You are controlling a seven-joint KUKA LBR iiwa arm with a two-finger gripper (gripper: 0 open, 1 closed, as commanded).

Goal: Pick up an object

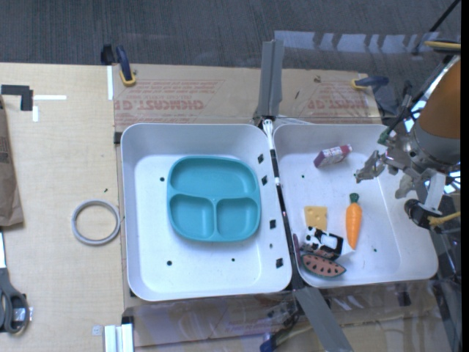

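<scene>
My gripper [383, 178] hangs over the right part of the right bin [410, 262], its fingers [366, 170] spread open with nothing between them. An orange carrot [353, 224] lies just below and left of it. A small pink bottle [332, 155] rests to its left near the bin's back wall. Toward the bin's front left lie a yellow cheese slice [316, 216], a black-and-white cow toy [325, 241] and a watermelon slice [323, 265]. The grey arm with its orange band [442, 112] comes in from the right edge.
The left bin [146, 270] holds a teal divided plate [215, 198]. A ridge with black clips [272, 189] separates the two bins. On the wooden bench to the left lie a tape ring [96, 221] and scissors [11, 310].
</scene>
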